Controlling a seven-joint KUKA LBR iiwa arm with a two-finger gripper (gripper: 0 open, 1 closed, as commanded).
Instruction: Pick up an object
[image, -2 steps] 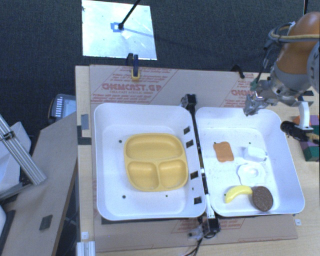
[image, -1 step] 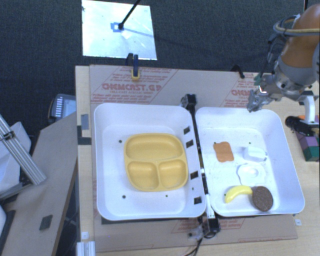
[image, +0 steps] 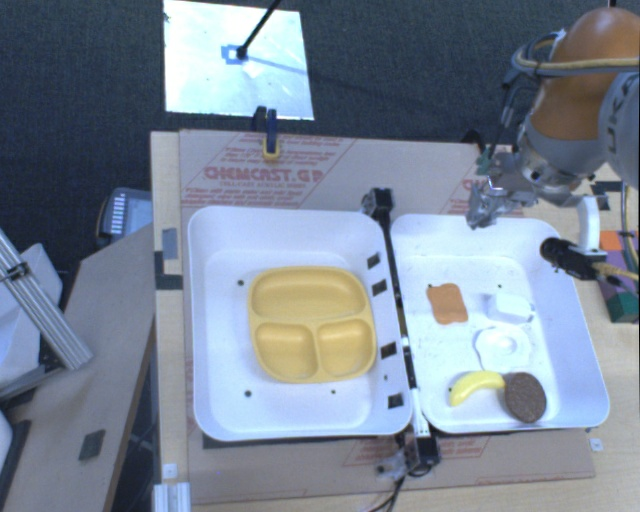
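The right bin (image: 440, 250) holds an orange toast-like slab (image: 447, 303), a small white block (image: 509, 305), a white round piece (image: 498, 346), a yellow banana (image: 475, 386) and a brown round cookie (image: 525, 396). My gripper (image: 484, 212) hangs above the far rim of the right bin, well behind these objects. Nothing shows between its fingers. Whether they are apart is too small to make out.
In the left bin (image: 215, 300) lies a yellow divided plate (image: 310, 322) with three compartments. A black clip strip (image: 392, 300) joins the two bins. A yellow clamp (image: 270, 135) sits at the board's far edge.
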